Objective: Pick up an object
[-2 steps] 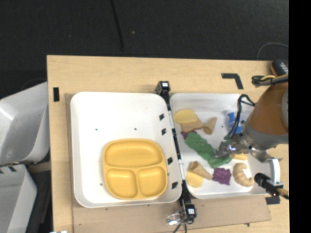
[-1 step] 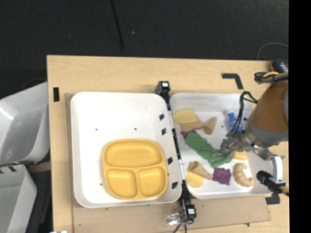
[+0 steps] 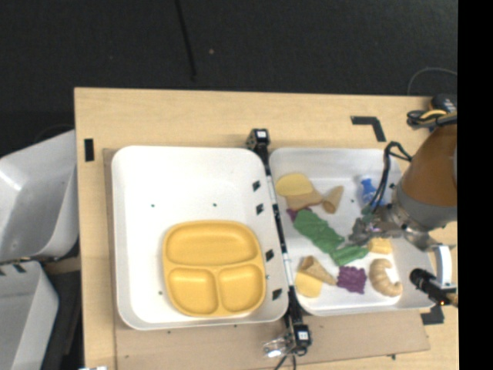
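The green pickle [image 3: 322, 234] is lying in the right bin [image 3: 331, 305], its long axis slanting from upper left down to lower right, and its lower end is sitting just under the gripper [image 3: 365, 230], which is reaching in from the pickle's right. How wide the gripper is standing, or what it may have, I cannot tell; it looks blurred. Below the pickle are purple grapes [image 3: 352, 277]; beside those, a croissant [image 3: 384, 276]. No readable writing is showing.
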Motion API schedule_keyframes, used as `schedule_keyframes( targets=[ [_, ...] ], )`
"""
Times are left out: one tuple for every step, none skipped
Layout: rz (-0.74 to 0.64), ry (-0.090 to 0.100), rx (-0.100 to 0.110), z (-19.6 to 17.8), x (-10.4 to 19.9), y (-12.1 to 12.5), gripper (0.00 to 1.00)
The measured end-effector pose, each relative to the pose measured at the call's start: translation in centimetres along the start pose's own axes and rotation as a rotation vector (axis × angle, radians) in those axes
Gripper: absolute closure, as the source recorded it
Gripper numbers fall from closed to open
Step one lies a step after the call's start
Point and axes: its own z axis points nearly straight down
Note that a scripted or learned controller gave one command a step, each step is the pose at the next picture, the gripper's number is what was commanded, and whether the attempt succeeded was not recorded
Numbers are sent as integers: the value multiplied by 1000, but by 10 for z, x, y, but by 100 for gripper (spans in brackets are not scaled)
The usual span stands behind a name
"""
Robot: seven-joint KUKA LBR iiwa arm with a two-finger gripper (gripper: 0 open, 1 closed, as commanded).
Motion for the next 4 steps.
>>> schedule_keyframes(
  targets=[
    [-12, 2, 5, 22, -23, -26, 100],
    [-17, 2, 8, 22, -45, 11, 100],
    [-14, 1, 5, 22, -45, 10, 100],
    [-11, 4, 21, 27, -38, -31, 100]
  ],
)
